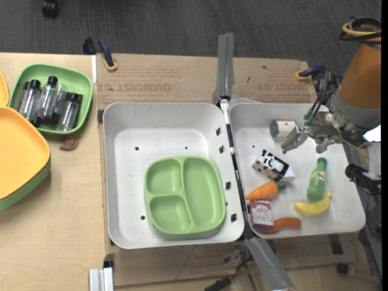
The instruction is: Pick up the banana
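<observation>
Over right bin (242, 126), toward its 2 o'clock corner, gripper (301, 137) hangs above bare white floor; finger spread cannot be told, nothing visibly held. Banana (313, 206) lies at bin's 5 o'clock, well apart from gripper, just below green bottle (316, 183). Carrot (262, 191) sits at 9 o'clock from banana. Left bin (121, 162) holds green divided tray (185, 194)

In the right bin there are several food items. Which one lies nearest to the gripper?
The green bottle. It lies just below the gripper, while the banana lies beyond the bottle, and the carrot is farther left near the bin's divider.
</observation>
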### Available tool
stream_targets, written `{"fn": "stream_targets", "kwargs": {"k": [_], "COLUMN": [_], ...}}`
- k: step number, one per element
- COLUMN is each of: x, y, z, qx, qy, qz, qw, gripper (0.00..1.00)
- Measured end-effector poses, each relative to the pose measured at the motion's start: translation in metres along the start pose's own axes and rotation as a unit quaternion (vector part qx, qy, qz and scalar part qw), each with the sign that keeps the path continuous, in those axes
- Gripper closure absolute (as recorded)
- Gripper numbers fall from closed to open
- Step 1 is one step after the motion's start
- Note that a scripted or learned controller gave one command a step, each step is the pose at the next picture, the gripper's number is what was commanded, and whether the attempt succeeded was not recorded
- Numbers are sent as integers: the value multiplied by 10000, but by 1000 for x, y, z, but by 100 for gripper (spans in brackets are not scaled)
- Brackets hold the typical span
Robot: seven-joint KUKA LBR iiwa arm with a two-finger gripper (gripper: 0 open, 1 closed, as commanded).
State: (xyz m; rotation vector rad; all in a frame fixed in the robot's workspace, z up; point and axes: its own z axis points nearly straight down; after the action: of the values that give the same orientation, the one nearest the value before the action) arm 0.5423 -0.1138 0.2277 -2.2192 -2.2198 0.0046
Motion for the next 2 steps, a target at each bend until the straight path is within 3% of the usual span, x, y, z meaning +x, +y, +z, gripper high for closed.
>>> {"fn": "stream_targets", "kwargs": {"k": [2], "x": [0], "y": [0], "z": [0], "qx": [0], "qy": [0], "qz": [0], "qw": [10000], "gripper": [0]}}
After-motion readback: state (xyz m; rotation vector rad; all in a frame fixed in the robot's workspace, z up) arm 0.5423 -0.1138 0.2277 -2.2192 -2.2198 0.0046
